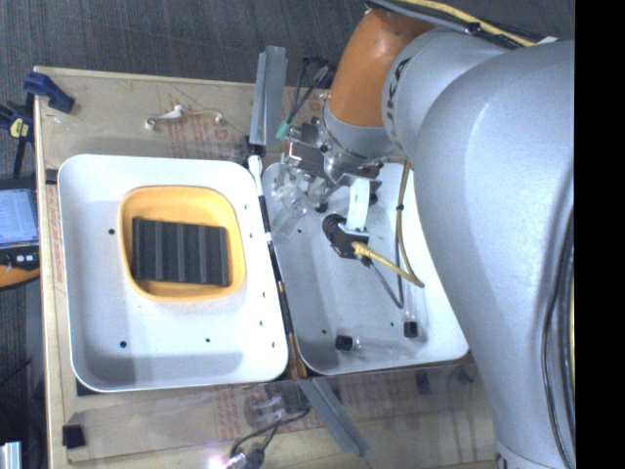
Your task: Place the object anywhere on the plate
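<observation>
Closest to the camera, the big grey arm [488, 164] reaches over the right bin [327, 316]. Its tool [293, 179] hangs above the upper left corner of this bin; if it is wide or narrow, I cannot tell. In the left bin [98, 345], the dark ribbed block [181, 252] lies flat on the yellow plate [181, 201], well apart from the tool.

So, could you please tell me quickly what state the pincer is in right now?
Pincer: cannot be told from this view; it is over the upper left corner of the right bin.
</observation>
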Controlling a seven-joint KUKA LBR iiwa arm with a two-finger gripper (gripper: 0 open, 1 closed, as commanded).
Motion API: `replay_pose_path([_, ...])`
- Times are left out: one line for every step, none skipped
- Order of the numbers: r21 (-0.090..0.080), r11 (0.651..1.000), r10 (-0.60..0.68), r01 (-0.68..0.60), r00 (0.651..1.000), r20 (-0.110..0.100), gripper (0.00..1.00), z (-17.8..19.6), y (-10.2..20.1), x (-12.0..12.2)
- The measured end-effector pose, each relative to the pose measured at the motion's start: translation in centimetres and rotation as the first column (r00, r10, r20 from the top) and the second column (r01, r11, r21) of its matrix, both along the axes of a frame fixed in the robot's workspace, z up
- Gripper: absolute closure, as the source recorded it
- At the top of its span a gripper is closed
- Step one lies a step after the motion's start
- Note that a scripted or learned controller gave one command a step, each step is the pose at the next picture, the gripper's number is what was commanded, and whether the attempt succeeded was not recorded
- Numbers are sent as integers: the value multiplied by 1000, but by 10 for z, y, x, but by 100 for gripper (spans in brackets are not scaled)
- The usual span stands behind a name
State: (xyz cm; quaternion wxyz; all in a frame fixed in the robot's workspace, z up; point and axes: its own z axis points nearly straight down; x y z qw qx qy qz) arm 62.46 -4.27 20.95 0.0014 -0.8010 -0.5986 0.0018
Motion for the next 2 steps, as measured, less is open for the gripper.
replay_pose_path([2, 971, 239, -239, 971, -2, 100, -19, 26, -15])
replay_pose_path([2, 971, 238, -238, 971, -1, 0, -19, 26, -15])
